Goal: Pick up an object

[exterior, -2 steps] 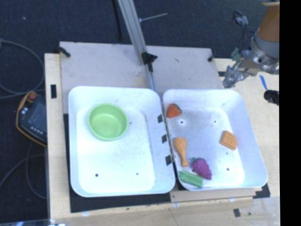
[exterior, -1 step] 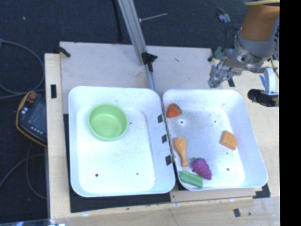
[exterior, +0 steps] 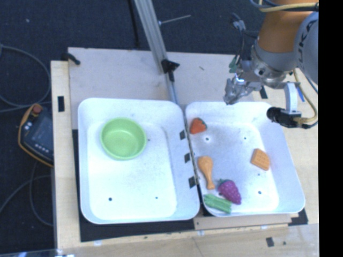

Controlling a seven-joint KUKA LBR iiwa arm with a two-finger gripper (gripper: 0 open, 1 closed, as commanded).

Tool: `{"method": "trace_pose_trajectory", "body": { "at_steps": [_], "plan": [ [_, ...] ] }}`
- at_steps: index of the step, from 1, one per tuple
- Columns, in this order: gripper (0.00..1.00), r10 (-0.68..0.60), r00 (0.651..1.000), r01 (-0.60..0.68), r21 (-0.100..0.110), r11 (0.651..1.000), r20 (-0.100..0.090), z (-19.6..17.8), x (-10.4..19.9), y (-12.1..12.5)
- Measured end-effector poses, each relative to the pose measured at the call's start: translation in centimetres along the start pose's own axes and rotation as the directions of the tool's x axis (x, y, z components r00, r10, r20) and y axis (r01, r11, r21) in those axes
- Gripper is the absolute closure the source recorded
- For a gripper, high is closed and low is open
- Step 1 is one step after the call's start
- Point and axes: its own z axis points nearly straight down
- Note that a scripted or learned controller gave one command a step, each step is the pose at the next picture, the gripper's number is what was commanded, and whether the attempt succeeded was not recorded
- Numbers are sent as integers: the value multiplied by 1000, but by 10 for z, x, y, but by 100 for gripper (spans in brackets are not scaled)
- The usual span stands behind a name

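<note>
A pale wooden tabletop [exterior: 118, 74] stands on dark carpet, bearing two white bins. In the right bin [exterior: 278, 159], near its left wall, a drumstick [exterior: 206, 170] lies lengthwise, its thin end pointing toward the front edge. The claw [exterior: 234, 92] hovers at the far rim; I cannot tell its opening.

Bins [exterior: 128, 197]: smooth white plastic, slightly speckled
Bowl [exterior: 124, 138]: matt green plastic
Toy food [exterior: 229, 190]: coloured plastic, faint sheen
Bench [exterior: 118, 74]: pale matt wood
Arm [exterior: 284, 15]: glossy orange band, grey metal
Pole [exterior: 150, 25]: ribbed metal
</note>
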Motion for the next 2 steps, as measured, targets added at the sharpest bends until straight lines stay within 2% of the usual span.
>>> {"method": "trace_pose_trajectory", "body": {
  "at_steps": [1,2],
  "plan": [
    [100,0,1000,0,0,1000,0,14,44,-2],
    [100,-1,1000,1,0,1000,-1,14,92,-17]
  ]
}}
